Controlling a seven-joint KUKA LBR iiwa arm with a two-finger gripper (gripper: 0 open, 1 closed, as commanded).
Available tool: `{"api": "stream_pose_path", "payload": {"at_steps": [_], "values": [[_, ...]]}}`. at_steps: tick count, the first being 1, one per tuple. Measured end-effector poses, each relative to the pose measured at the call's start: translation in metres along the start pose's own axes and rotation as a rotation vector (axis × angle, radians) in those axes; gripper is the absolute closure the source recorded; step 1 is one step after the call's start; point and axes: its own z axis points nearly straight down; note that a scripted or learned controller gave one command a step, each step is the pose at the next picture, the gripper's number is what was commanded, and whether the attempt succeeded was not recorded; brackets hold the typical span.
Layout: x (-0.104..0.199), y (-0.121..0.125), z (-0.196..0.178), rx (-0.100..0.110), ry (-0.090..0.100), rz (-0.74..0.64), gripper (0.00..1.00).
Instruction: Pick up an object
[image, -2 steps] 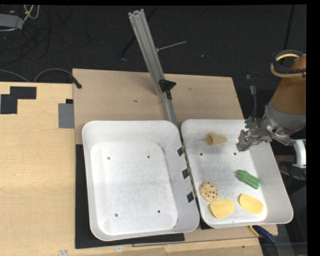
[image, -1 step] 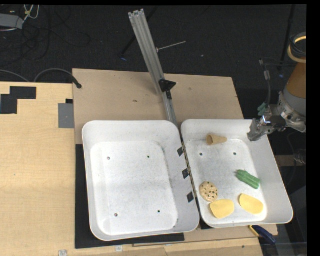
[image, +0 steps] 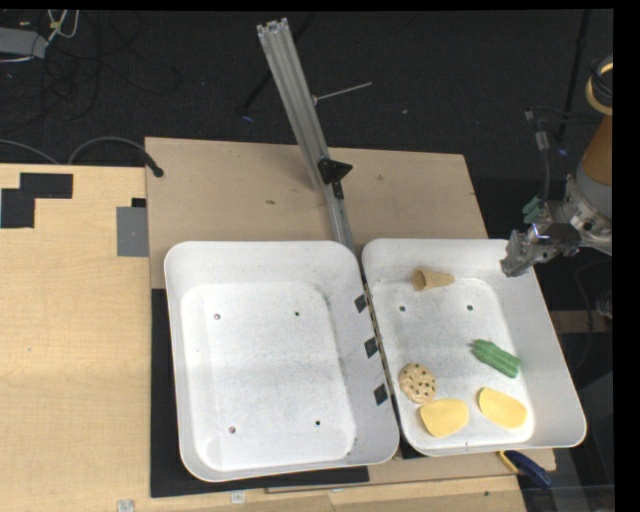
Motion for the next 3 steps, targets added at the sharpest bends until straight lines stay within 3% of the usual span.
{"api": "stream_pose_path", "payload": {"at_steps": [3], "values": [[0.161, -0.029, 0.040, 0.006, 0.003, -0.003, 1.00]]}}
